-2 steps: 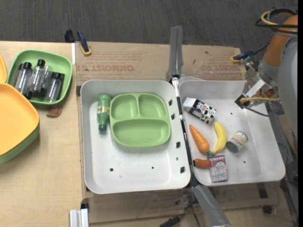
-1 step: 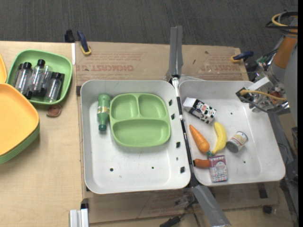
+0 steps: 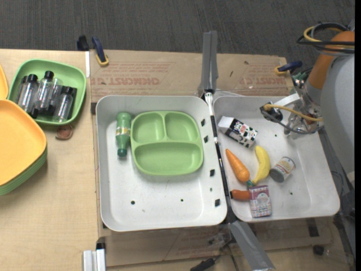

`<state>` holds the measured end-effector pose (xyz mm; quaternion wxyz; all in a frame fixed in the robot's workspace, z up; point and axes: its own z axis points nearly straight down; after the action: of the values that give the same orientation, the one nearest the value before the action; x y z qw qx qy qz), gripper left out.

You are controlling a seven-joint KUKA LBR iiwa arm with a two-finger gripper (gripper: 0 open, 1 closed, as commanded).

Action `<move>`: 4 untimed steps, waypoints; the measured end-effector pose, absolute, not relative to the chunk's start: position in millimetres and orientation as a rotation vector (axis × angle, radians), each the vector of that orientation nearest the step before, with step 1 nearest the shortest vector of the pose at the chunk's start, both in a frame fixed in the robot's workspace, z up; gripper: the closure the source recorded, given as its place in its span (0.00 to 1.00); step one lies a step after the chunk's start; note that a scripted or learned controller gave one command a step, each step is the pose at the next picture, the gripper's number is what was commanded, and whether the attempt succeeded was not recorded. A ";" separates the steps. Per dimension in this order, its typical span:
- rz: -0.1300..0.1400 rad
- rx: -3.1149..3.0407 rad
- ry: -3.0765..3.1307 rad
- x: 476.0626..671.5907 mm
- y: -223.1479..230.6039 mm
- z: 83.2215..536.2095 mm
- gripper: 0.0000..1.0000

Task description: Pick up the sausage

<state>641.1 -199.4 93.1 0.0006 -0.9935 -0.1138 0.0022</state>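
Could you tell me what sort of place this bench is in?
Probably a robotics lab set up for grasping trials: two white bins clamped to a cardboard-covered bench, toy food such as a banana and carrot, and a robot arm at the right.

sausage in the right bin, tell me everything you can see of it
The sausage is a small reddish-brown toy-like piece, smooth as plastic, lying flat and roughly crosswise near the right bin's front left corner. Only its left part shows; the pink carton covers the rest. The carrot's tip ends just above it; whether they touch is unclear. The gripper is well away, near the bin's far right side.
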 end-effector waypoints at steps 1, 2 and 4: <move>0.005 -3.088 -0.569 605.3 -192.1 121.0 1.00; 0.005 -3.125 -0.321 624.8 -221.8 139.8 1.00; 0.001 -3.116 -0.367 608.9 -220.0 92.0 1.00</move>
<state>608.9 -220.0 92.0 0.0022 -0.9931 -0.1171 0.0004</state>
